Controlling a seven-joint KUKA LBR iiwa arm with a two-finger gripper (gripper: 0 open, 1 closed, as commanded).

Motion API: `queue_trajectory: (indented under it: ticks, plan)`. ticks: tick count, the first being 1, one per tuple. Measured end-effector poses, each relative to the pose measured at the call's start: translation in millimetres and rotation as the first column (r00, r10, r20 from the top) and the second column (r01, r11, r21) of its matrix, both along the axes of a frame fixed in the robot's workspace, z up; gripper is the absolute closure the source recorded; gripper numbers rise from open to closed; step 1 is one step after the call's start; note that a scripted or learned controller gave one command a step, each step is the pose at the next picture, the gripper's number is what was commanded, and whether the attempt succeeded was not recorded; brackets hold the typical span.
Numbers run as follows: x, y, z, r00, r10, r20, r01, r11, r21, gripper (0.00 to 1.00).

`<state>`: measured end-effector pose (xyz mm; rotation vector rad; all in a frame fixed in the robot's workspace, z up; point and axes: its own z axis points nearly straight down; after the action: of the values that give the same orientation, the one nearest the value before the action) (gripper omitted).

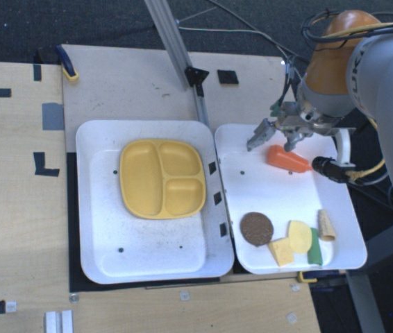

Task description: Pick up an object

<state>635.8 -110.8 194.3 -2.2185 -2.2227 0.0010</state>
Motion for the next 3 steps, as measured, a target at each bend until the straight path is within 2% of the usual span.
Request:
queue_trajectory:
  ticks: [2,3]
  plan:
    - [11,6,-101,1.000,0.001,-0.005,-0.001,1.000,-0.001,0.00]
    - [12,6,-108,1.000,0.001,0.001,-0.001,1.000,-0.002,0.00]
